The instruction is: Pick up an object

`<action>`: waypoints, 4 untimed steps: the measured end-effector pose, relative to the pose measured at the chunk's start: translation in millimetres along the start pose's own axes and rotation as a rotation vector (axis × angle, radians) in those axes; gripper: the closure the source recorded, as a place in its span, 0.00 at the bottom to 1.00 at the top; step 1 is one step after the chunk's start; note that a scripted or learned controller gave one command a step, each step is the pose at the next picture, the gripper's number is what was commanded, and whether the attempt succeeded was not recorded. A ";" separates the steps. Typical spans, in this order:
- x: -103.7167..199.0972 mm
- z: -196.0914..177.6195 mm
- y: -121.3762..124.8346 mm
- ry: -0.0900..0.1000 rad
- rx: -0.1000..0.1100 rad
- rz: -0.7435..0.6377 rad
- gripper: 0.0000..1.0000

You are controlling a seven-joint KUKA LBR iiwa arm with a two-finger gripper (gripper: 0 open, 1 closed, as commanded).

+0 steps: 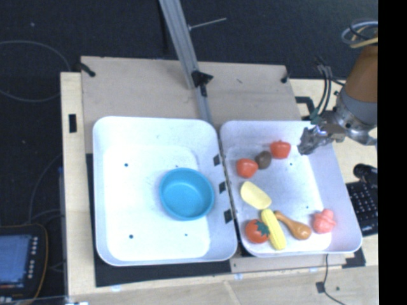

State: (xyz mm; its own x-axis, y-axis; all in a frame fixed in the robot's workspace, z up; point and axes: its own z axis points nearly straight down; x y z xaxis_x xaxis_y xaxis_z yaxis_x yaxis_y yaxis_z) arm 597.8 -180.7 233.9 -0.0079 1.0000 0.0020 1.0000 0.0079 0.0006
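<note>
From the overhead camera view: grey two-finger gripper [308,142] hanging over the upper right rim of the right-hand shallow white plastic bin [331,176], arm entering from the right with its orange band just above the wrist. Cannot tell whether open or closed; too small and dark to read. Nothing visibly held. Nearest candidate: small round red toy tomato [280,149], glossy plastic by the look of it, lying just to the left of the gripper and a touch lower in the frame, near but apart. Beside that, a dull brown rounded lump [264,159], touching or nearly touching a second red round fruit [247,167] further left. Lower down, well apart from the gripper: pale yellow rounded slice-like piece [255,196], bright yellow banana-like piece [275,229] with its long axis running up-and-down the frame, tilted slightly, an orange-brown drumstick shape [295,226] lying diagonally beside it, a red tomato with green top [257,231] at its left, and a pink knobbly toy [324,221] by the right wall. Left-hand white bin [114,138] carrying a smooth blue round bowl [186,193], far from the gripper. Pale wooden surface [254,88] beneath both bins. Likely best bet: short shift left and down onto the round tomato, no long axis to align with, though smooth round shape could slip.
</note>
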 end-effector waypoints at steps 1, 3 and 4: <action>50.9 8.8 -5.9 -0.001 0.002 0.000 1.00; 160.4 -0.1 -22.5 0.001 0.004 -0.002 1.00; 212.3 -12.5 -26.1 0.002 -0.002 -0.003 1.00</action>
